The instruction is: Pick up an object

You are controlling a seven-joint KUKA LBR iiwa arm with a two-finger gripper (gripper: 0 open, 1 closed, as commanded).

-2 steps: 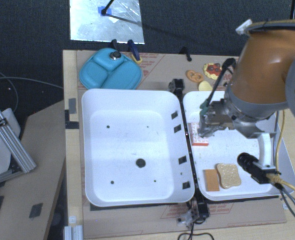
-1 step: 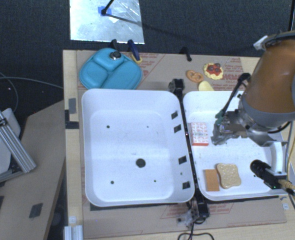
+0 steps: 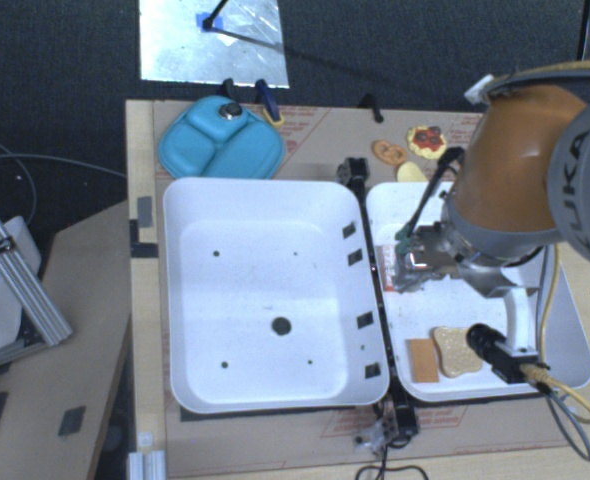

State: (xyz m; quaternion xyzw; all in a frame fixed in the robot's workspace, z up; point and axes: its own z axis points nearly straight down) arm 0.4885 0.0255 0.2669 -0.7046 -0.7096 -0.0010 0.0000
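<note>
two white bins side by side: left bin (image 3: 190, 228), right bin (image 3: 575, 353). gripper (image 3: 412, 264) low at the right bin's 9 o'clock wall. toast slice (image 3: 456, 351) and brown block (image 3: 422, 360) at its 6 o'clock. blue tray (image 3: 220, 143) beyond the left bin, 12 o'clock.

Tan toast slice (image 3: 459, 351) flat beside orange block (image 3: 422, 360)

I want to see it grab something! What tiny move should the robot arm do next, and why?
Probably slide toward the near edge of the right bin and come down over the toast slice. The gripper sits near the bin's left wall, and the toast and the orange-brown block lie nearer the camera, apart from it. Nothing shows between its fingers.
</note>
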